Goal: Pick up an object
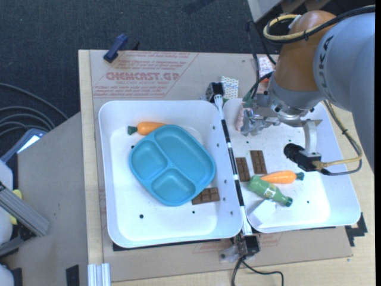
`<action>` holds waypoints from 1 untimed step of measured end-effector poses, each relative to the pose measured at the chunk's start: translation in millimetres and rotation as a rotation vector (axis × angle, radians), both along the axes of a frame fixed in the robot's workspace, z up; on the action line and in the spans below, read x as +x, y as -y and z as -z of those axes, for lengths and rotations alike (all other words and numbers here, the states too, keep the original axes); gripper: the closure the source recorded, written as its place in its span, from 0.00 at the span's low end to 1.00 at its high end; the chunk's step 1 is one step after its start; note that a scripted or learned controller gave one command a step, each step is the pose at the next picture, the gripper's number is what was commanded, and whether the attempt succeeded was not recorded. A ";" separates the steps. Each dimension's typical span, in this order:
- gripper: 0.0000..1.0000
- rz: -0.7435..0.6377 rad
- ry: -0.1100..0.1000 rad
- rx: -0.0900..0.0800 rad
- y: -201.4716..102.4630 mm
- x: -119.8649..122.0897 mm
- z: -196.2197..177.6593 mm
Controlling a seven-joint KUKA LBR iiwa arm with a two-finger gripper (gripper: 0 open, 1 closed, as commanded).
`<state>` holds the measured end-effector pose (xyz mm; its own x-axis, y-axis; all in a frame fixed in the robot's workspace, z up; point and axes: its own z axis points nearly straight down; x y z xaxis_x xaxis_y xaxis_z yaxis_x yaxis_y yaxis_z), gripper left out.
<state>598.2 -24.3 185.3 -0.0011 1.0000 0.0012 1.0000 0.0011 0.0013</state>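
- Grey metal gripper (255,123) hangs low over the far left part of the right bin (339,210), close to the divider between the bins; whether it is open or closed on anything I cannot tell, since the wrist hides much of it.
- Candidate objects in that bin lie nearer than the gripper: two chocolate bars (250,164) just below it, then an orange carrot (278,177) touching or just beside a green bottle (269,191).
- Left bin (113,177) holds a blue divided plate (171,164), a second carrot (146,127) at its far edge and another chocolate piece (207,196) tucked under its near right edge.
- Risk: the flat bars give little to pinch, so a closing grasp could slide off them.
- Risk: the carrot and bottle sit so close that reaching for one may nudge the other away.
- Risk: working this near the divider, a descent could clip the bin wall.
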 end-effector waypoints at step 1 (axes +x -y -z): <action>0.00 0.000 -0.002 -0.001 0.7 -0.5 0.6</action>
